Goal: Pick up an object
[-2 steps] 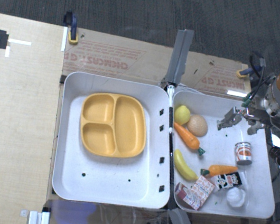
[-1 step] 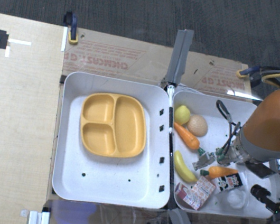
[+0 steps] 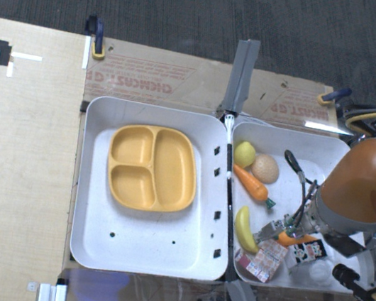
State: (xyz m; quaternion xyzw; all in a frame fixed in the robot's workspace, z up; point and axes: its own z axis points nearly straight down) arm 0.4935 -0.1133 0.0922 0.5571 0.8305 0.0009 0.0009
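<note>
Camera view, wooden bench [image 3: 11, 173], two white bins [image 3: 91, 187], dark carpet, jaws apparently hidden, state unclear.

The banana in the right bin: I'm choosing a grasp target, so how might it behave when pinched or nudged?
The banana looks smooth and glossy, so it may slip. Its curved, tapered shape would probably pivot rather than roll if nudged. It lies close against the bin wall and touches a crinkled packet, so a push could jam it.
</note>
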